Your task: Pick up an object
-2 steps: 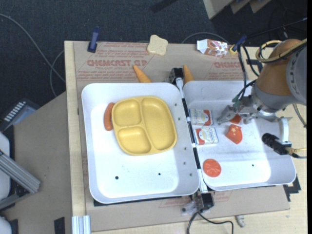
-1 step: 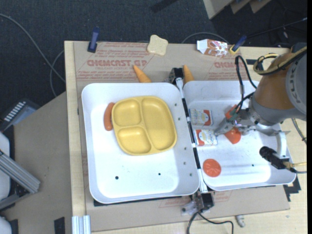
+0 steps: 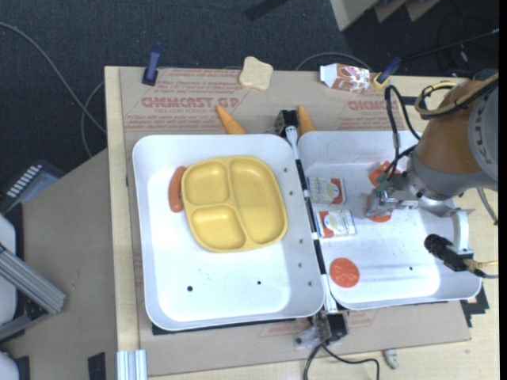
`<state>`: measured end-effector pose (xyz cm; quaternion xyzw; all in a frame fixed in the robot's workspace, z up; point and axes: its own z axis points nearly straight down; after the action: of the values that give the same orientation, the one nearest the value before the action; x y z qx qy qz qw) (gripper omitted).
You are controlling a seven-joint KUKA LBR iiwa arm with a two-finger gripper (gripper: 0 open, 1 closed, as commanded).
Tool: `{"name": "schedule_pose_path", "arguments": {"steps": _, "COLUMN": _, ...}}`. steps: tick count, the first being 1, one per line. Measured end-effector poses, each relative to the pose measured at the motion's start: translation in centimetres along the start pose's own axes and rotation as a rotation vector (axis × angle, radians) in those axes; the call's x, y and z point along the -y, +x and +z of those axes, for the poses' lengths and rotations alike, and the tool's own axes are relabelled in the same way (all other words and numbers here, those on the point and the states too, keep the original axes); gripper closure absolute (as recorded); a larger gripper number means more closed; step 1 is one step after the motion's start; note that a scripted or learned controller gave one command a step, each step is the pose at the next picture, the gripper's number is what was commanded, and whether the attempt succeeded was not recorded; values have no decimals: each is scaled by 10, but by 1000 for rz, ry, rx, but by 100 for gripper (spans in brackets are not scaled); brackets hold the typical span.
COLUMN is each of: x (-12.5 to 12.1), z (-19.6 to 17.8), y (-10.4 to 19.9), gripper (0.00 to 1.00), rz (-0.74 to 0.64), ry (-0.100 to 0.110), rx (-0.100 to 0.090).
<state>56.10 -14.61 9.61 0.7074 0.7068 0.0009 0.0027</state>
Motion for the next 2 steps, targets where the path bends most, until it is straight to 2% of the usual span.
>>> {"name": "schedule_pose_path", "arguments": {"steps": 1, "x": 0, "z": 0, "y": 0, "gripper": 0, "rz": 0, "ry": 0, "rx": 0}}
{"name": "schedule_pose_path", "arguments": {"steps": 2, "x": -47, "z": 12, "y": -22, "gripper": 0, "rz": -1, "ry": 3, "rx": -1}}
